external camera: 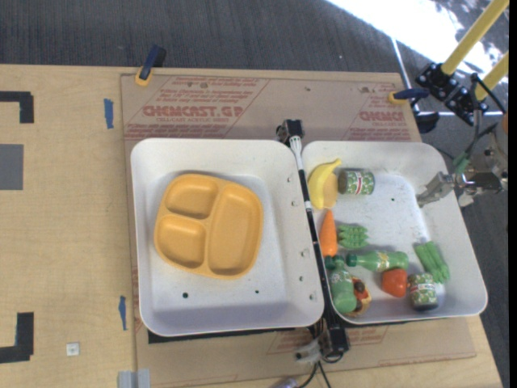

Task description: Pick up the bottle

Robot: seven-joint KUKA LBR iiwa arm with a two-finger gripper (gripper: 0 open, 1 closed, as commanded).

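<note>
I read red print on the cardboard sheet under both bins: "CHEMCAST GP" at upper left, and the same wording partly cut off at upper right. The labels on the small containers are too small for me to read.

The left bin holds a yellow divided plate. In the right bin I see a banana against the inner wall, a green jar with a red-and-white label just beside it, a carrot, a green leafy item, a red tomato-like item, a green pod-shaped item, a second labelled jar, and a green and orange item at the front.

The bottle, green with a yellow label band, lies on its side in the lower middle of the right bin, between the leafy item and the tomato-like item.

The gripper sits at the right bin's upper right edge. Its state I cannot tell. The bottle lies well apart from it, toward the front and inward, untouched.
</note>
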